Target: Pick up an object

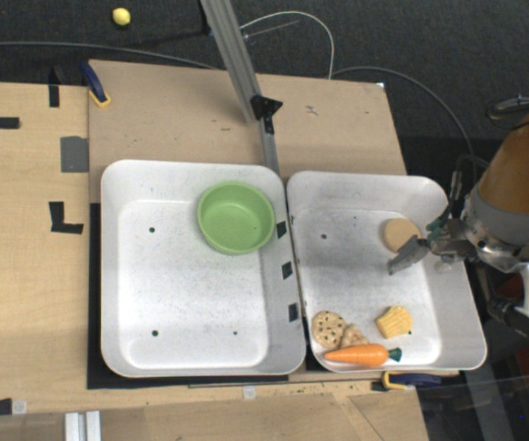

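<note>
The left bin (136, 274) on the tabletop (182, 118) is seen to hold one green bowl (236, 217) at its 1 o'clock corner. In the right bin (356, 200), cookies (329, 326), a carrot (361, 356) and a yellow piece (394, 321) are grouped toward 6 o'clock. A tan round object (399, 233) is found touching or just beside the pincer (410, 255), at its 11 o'clock. Whether the pincer is spread or closed cannot be told.

Even, moderately bright overhead light, slightly soft focus.
The white bins (118, 274) look speckled and grainy, with soft shadows along their walls; the bowl (236, 217) casts little shadow. The floor above the bench is dark, fine detail smeared.
</note>
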